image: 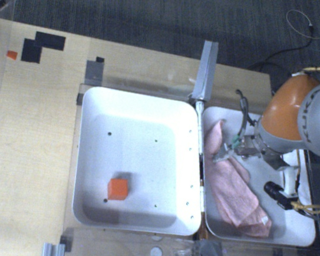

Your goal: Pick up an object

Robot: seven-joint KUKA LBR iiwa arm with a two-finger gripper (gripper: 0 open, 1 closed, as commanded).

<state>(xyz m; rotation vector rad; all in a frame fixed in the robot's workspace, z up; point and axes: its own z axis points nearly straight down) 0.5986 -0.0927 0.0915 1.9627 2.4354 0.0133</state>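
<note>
Nearest me, 1 orange block [118,189] lies in the left bin [86,143], well left of my gripper [231,151]. My gripper sits low over the pink cloth [232,186] in the right bin [305,235]; I cannot tell its finger state. Nothing looks lifted yet; I judge the pick not done.

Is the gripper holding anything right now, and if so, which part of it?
Cannot be told. The gripper is down on the pink cloth near its upper end in the right bin, but the view does not settle whether cloth is actually pinched.
</note>
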